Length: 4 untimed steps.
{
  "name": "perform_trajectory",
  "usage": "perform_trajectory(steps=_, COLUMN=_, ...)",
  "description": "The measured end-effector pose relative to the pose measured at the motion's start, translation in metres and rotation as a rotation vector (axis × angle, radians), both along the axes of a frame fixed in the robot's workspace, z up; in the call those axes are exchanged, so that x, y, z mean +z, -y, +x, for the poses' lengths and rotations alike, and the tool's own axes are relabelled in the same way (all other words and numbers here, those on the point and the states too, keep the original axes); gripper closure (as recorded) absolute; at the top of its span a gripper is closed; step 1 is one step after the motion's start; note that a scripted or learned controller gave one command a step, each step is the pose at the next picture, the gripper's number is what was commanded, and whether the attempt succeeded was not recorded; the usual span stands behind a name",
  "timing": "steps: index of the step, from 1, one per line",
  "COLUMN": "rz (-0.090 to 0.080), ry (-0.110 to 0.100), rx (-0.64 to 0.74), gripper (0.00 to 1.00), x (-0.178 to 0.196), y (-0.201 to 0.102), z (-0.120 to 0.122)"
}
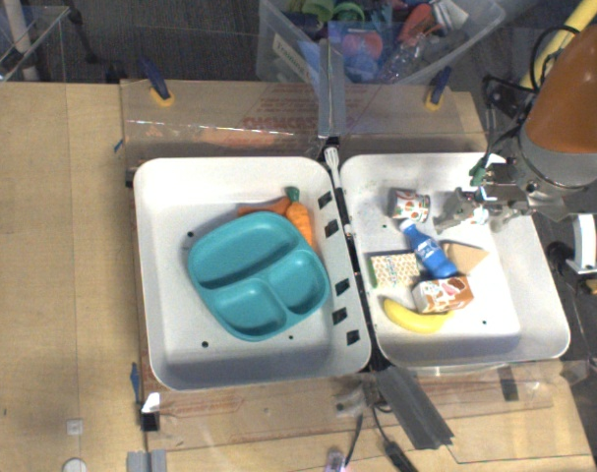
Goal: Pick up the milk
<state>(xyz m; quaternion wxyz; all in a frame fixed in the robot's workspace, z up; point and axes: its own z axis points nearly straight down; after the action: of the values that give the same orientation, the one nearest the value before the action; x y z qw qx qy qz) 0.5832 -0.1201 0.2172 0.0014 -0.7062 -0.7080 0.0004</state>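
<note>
The small brown-and-white milk carton (443, 294) is seen lying in the right white bin (544, 337), near side. The end effector (472, 207) is poised farther back, slightly right; its opening cannot be told.

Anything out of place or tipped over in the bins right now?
In the left bin the teal tray sits askew on top of the carrot. In the right bin the blue bottle and small cartons lie toppled together. Nothing spilled.
</note>
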Motion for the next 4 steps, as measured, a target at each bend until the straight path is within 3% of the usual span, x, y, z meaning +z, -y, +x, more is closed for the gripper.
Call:
perform_trajectory(steps=1, rz=-0.008, ry=0.033, rx=-0.066, gripper=0.00, x=-0.109, y=-0.003, z=-0.053)
perform_trajectory(steps=2, rz=-0.006, ry=0.013, rx=-0.050, gripper=0.00, x=-0.128, y=-0.018, z=-0.044)
perform_trajectory(steps=3, rz=-0.001, ry=0.014, rx=-0.147, gripper=0.00, x=-0.128, y=-0.002, z=-0.076)
perform_trajectory(steps=4, rz=-0.003, ry=0.015, rx=-0.151, gripper=1.00, x=-0.118, y=0.000, z=-0.076)
